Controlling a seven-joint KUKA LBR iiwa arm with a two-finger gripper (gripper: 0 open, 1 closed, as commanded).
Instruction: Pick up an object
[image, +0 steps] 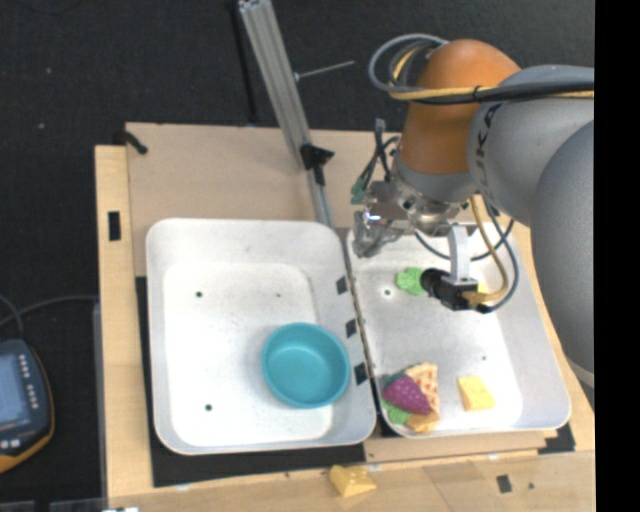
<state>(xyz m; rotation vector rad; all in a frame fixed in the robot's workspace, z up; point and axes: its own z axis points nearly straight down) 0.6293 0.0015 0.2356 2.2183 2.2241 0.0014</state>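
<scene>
Gripper (368, 238) hangs at the right bin's (520, 345) far corner; whether it is apart or together, I cannot tell. Best drop squarely over the green piece (409, 281) just beside it.

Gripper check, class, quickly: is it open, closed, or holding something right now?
Gripper: cannot be told. It sits over the far corner of the right bin, with nothing seen in its grasp.
</scene>
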